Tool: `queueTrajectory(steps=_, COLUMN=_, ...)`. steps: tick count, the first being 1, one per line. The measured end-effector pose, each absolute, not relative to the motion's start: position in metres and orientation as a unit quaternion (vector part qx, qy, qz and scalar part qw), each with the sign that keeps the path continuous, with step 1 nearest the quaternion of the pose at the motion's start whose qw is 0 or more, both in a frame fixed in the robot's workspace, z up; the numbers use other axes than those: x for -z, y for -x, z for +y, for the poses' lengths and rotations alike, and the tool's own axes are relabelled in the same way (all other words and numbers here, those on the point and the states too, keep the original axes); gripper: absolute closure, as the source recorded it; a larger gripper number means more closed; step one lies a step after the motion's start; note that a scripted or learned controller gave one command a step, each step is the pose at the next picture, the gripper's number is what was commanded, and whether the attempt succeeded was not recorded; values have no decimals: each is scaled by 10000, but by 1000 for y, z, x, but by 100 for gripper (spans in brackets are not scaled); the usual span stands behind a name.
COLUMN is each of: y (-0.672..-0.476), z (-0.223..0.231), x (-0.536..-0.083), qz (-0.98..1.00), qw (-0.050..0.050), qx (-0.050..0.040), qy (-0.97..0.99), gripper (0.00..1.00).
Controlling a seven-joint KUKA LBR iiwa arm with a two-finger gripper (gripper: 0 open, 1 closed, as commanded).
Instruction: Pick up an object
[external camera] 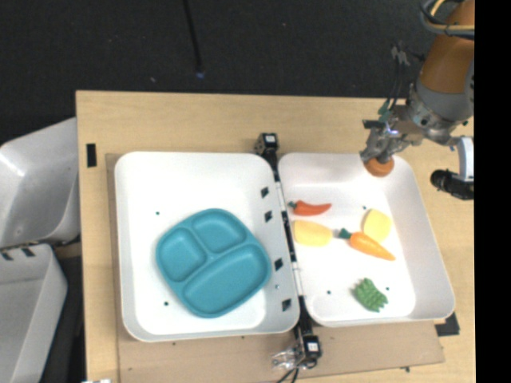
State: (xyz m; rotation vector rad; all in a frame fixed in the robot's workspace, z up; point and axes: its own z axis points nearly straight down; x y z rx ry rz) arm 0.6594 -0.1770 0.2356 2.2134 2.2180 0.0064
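Observation:
My gripper [380, 152] hangs over the far right corner of the right bin [427, 238], reaching in from the right. A small round orange object [380, 166] sits between its fingertips, and the fingers look shut on it. Lying in the same bin are a red chili pepper [310, 208], a yellow piece [312, 233], a yellow lemon-like piece [377, 223], an orange carrot [370, 245] and a green leafy piece [370, 294].
The left bin [136, 214] holds a blue divided plate [211, 261]. A black-clipped divider [281, 230] runs between the two bins. The wooden bench [200, 122] surrounds them, and a white casing [36, 190] stands at the far left.

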Motion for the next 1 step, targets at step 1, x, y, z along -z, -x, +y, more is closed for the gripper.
queueTrajectory(steps=1, y=-660, z=-178, x=-241, qz=7082, qw=19, qx=-5, qy=-7060, gripper=100)
